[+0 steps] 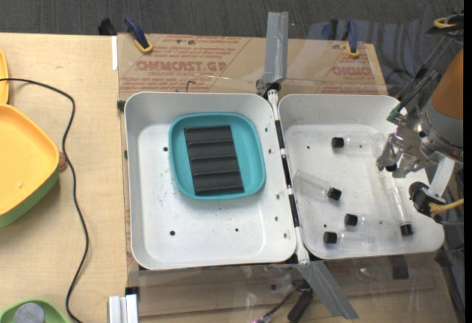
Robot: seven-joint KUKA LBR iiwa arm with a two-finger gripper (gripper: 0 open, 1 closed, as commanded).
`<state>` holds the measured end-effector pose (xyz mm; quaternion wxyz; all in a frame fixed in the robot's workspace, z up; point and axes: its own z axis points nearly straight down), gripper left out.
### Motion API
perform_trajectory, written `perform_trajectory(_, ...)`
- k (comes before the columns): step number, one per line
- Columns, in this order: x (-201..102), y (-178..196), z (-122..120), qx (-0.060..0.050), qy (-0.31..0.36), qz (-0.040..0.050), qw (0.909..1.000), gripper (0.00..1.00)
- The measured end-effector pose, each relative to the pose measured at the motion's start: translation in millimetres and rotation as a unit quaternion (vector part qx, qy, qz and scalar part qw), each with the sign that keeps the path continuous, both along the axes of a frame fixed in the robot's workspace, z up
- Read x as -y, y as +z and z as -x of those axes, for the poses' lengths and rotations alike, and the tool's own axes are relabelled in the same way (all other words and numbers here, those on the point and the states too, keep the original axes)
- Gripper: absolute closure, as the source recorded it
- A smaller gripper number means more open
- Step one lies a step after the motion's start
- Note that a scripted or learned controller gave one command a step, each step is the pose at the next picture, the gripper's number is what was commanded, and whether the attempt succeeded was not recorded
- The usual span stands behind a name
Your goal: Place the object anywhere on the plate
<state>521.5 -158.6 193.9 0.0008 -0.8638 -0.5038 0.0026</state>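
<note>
Camera view: a square teal plastic plate (217,155) with a black ribbed insert sits in the left white bin (147,226). Clear plastic tubes with black caps (317,186) lie scattered in the right white bin (354,111). The end effector (392,164) hovers at that bin's right edge, its state impossible to tell.

1. The arm (448,96) enters at the right edge, showing a broad orange band with a grey segment beneath it.
2. Below that sits a cluster of silver-grey metal wrist hardware with dark joints.
3. The gripper (392,164) is pale grey metal with dark fittings.
4. A white block and a black round fitting with a yellow cable hang beside it.
</note>
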Motion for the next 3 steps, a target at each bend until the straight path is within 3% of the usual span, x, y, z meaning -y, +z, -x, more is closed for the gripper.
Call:
perform_trajectory(1, 0.1, 0.1, 0.0, 0.0, 0.0, 0.0, 1.0, 0.0)
perform_trajectory(2, 28.9, 92.8, 32.3, 0.001, 0.007, 0.0002, 1.0, 0.0)
perform_trajectory(3, 55.9, 202.5, 43.4, 0.001, -0.042, 0.0004, 0.9991, 0.0)
